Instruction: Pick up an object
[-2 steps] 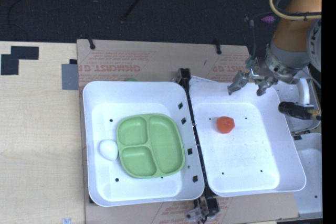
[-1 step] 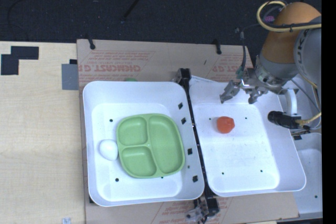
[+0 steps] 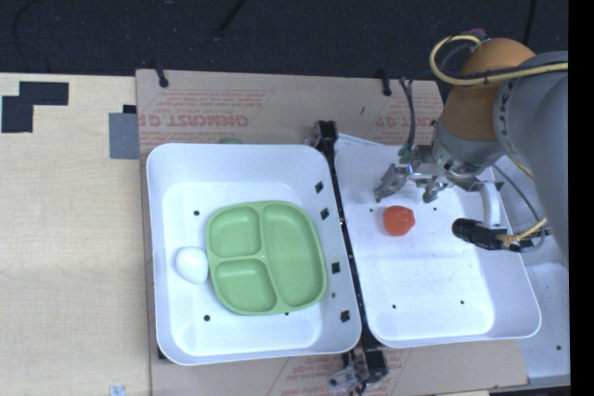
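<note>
A small red-orange round object [image 3: 398,221] lies on the floor of the right bin [image 3: 436,301], near its upper middle. My gripper [image 3: 409,189] hangs just above and behind it, its two fingers spread apart with nothing between them. The left fingertip [image 3: 382,192] sits up-left of the red object and the right one up-right of it. In the left bin [image 3: 176,181] rests a green three-compartment plate [image 3: 264,255], with a white egg-shaped object [image 3: 192,264] touching its left edge.
The grey arm with its orange band [image 3: 483,97] comes in from the upper right over the right bin's far corner. A black part [image 3: 478,234] juts out at the bin's right side. A black divider [image 3: 339,236] separates the two bins.
</note>
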Robot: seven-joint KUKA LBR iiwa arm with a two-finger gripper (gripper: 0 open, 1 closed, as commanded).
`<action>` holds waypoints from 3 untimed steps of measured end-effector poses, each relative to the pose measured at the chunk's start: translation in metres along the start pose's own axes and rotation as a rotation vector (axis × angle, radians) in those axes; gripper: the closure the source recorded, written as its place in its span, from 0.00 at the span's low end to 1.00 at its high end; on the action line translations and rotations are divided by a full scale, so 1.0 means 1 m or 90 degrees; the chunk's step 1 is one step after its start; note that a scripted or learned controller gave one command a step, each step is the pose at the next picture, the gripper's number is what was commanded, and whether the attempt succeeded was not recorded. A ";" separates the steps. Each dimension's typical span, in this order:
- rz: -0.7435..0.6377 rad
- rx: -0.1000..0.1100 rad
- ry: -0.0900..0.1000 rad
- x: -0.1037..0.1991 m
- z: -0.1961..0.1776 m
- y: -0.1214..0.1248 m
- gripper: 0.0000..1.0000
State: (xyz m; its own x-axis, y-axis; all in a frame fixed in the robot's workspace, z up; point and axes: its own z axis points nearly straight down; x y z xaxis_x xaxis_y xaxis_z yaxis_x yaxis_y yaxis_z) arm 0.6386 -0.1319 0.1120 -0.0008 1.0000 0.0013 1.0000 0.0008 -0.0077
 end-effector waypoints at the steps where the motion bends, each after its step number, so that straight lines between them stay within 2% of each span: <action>1: 0.000 -0.001 0.000 0.002 0.026 0.000 0.00; 2: 0.000 -0.002 0.000 0.001 0.014 0.000 1.00; 3: 0.001 -0.007 -0.001 -0.003 -0.049 0.002 1.00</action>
State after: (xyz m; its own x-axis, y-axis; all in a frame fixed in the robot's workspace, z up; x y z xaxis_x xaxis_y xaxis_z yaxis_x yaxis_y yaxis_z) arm 0.6412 -0.1347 0.1609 0.0011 1.0000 -0.0007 1.0000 -0.0011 0.0031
